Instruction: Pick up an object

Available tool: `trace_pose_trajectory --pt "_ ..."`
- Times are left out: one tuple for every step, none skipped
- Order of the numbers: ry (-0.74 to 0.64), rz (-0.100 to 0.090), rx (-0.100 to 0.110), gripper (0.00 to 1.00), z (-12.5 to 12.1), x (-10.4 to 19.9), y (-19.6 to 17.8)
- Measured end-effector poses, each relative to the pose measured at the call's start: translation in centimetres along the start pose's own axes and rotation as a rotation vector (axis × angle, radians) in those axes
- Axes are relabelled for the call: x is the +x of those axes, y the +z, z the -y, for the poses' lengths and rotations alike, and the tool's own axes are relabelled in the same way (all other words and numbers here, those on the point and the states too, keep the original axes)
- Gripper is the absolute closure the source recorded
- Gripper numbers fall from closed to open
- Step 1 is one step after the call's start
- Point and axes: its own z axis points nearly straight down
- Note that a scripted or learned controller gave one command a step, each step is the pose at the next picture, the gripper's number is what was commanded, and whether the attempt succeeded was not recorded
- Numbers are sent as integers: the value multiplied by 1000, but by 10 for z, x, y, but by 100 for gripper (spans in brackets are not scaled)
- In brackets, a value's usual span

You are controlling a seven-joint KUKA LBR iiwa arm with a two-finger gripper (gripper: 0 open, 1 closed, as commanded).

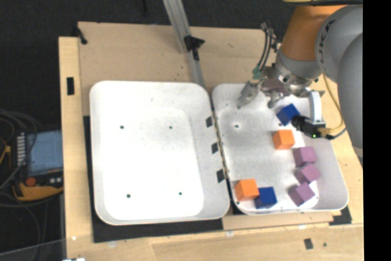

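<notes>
Altogether seven small blocks in the right-hand shallow white bin (pixel 244 131): two blue cubes, one (pixel 286 113) near the far right and one (pixel 266 197) at the near rim; two orange cubes, one (pixel 283 139) mid-bin and one (pixel 247 189) touching the near blue; three purple cubes (pixel 304 156) (pixel 308 173) (pixel 301 194) stacked down the right side. Left-hand shallow white bin (pixel 153 150) alongside. Two-finger gripper (pixel 261 90) poised over the far end of the right bin, fingers spread apart, gripping nothing, just left of the far blue cube.
</notes>
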Motion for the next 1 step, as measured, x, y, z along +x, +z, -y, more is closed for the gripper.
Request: trace_pose_trajectory --pt "3 0 1 0 5 1 62"
